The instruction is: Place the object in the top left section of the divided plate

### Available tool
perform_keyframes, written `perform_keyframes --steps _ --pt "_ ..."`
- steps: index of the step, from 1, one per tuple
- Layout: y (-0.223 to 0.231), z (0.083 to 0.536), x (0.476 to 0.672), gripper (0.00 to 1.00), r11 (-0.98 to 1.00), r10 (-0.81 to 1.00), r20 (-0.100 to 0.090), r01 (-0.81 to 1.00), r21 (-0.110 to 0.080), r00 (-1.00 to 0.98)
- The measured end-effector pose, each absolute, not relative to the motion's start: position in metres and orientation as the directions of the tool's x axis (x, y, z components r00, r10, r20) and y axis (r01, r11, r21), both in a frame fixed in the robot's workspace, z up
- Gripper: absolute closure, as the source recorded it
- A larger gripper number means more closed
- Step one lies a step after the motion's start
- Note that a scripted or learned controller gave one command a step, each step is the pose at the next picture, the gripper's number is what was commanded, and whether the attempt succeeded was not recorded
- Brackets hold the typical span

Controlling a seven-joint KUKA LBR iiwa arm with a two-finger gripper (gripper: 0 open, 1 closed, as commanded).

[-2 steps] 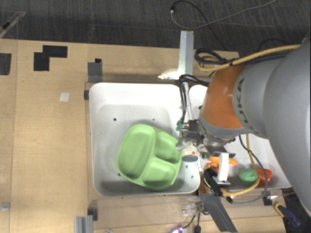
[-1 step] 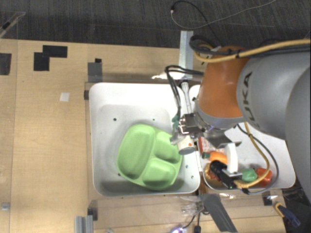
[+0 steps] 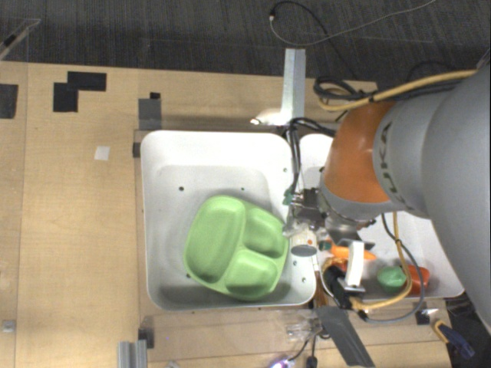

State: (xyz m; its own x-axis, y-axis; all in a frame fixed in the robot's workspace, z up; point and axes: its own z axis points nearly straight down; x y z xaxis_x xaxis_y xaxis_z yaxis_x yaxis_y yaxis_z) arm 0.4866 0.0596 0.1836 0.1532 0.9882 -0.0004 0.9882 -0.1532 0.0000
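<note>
Noted shallow white right bin [image 3: 313, 156] largely hidden under grey, orange-banded arm [image 3: 414, 152], itself cut off by right edge. Found small green rounded item [image 3: 391, 277] and orange item [image 3: 420, 277] partly covered there; cannot identify either. Cannot resolve two-finger gripper [image 3: 301, 236] beneath wrist.

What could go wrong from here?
1. The green divided plate lies skewed, close to the left bin's right wall; the arm, crossing over, could clip its rim.
2. The arm covers much of the right bin, so the green object and orange object there are partly hidden; a grasp may miss.
</note>
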Motion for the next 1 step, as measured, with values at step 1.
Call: perform_keyframes --steps 1 --pt "0.0157 0.1844 0.4876 1.00 -0.379 0.926 0.001 0.926 0.002 0.379"
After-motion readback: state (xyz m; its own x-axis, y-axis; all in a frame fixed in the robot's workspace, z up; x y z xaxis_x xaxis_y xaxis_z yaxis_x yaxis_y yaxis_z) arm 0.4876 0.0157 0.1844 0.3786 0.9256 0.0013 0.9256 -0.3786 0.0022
